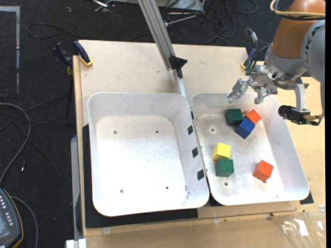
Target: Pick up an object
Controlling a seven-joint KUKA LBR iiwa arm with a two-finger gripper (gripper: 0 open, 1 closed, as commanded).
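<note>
No text, label or number is legible — anywhere.

Two smooth white plastic bins (139, 105) are seen on a light wooden bench (124, 66). A shiny metal pole (155, 25) is seen.

robot lab | wood bench (129, 71) w/ 2 white bins (103, 154) | loose cables (46, 30) on dark floor | alu strut (158, 27)

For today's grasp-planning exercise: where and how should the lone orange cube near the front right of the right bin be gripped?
Grip the lone orange cube across two opposite side faces, coming straight down from above. It stands apart from the other blocks, with bare bin floor on every side, so the fingers should fit either way. It sits turned relative to the bin walls, so the tool would probably need rotating to match its faces.
</note>
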